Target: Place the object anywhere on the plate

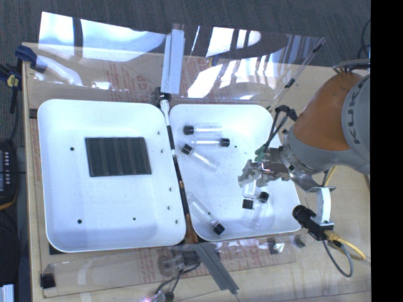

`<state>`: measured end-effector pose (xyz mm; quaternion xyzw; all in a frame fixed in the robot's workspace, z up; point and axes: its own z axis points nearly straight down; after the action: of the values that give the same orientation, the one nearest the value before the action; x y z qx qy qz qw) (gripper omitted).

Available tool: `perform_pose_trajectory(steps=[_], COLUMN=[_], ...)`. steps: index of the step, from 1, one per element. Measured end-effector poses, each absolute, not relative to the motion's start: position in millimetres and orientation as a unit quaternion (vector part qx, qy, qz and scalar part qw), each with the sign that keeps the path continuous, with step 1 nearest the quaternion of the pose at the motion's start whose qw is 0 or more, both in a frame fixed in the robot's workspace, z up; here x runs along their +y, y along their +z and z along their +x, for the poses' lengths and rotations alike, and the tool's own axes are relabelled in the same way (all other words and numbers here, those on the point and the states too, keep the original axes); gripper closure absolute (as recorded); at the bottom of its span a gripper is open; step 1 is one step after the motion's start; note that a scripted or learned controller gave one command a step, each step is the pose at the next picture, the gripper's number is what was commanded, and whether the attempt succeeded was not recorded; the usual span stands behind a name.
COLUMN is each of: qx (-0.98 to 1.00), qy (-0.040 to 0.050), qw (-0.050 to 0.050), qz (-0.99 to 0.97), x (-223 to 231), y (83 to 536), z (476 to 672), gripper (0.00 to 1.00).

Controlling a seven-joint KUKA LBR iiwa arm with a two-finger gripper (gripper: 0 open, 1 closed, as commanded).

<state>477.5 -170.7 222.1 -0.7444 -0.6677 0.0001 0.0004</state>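
A dark grey ridged plate [118, 156] lies flat in the left bin [56, 206]. Several clear vials with black caps lie scattered in the right bin [239, 115]. Two of them [204, 131] [211, 142] are at the back, one [198, 158] is near the divider, and one [208, 217] is at the front. My gripper [252, 180] is low over the right side of this bin, just above two more vials [255, 216] whose black caps [247, 203] sit under it. Nothing shows as held.
A clear plastic wall [189, 55] rises behind both bins. A dark ridge [176, 168] where the bin rims meet separates the two bins. The grey and orange arm [327, 124] comes in from the right, over the right bin's edge.
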Motion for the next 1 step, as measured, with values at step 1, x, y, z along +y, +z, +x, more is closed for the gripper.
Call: perform_pose_trajectory(steps=[1], qx=[-0.634], qy=[0.0015], qw=[0.003], qz=[-0.773], x=[-114.9], y=[178.4], z=[520.5], gripper=[1.00])
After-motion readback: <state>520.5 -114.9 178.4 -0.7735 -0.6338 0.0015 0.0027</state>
